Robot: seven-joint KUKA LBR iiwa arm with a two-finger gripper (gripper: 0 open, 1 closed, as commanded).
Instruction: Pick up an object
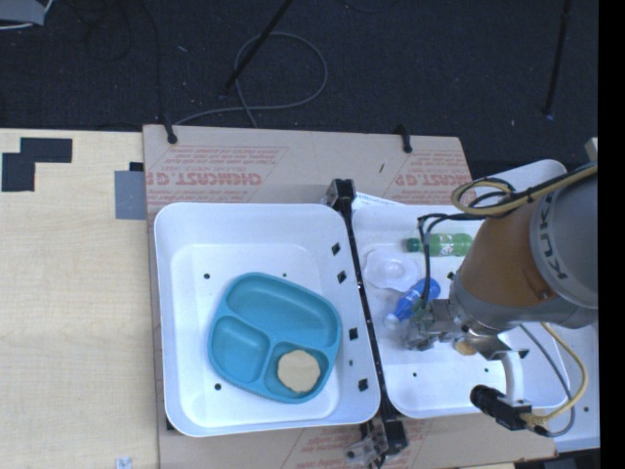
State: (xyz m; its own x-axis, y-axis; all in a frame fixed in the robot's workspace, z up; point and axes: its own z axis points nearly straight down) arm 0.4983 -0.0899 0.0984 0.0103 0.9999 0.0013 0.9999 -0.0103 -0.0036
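Nothing lifted yet: claw (422,332) low in right bin (430,399), just beside blue object (414,299) and clear piece (389,268); spread or pressed together, cannot tell; grasp and lift left

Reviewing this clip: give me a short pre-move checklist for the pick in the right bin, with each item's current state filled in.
1. Arm over the right bin: ok, the gripper is low inside it.
2. Target near the gripper: ok, a blue and white object lies just beside it.
3. Object between the fingers: cannot tell, the wrist hides that spot.
4. Neighbours clear of the grasp: not ok, a clear plastic item touches the blue one and a green object lies close behind.
5. Left bin undisturbed: ok, the blue divided plate holds a round tan piece in its corner compartment.
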